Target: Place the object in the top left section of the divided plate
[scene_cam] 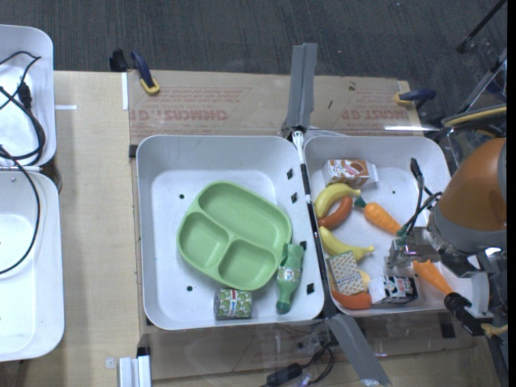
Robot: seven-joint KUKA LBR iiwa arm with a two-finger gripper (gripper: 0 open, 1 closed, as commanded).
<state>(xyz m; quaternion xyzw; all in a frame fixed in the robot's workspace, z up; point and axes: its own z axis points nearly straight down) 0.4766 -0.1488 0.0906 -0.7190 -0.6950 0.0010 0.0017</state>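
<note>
The green divided plate (234, 236) lies tilted in the left bin (153, 216). A green bottle (289, 279) and a small green can (233, 303) lie just beside its lower edge. The right bin (439, 156) holds toy food: bananas (334, 196), a carrot (382, 217), a small carton (350, 171). The gripper (401, 258) hangs low over this bin, near a black-and-white packet (397, 289); whether it is apart or together, I cannot tell. The bins rest on a wooden bench (93, 208) with cardboard (218, 107) behind, over dark floor (242, 14).
</note>
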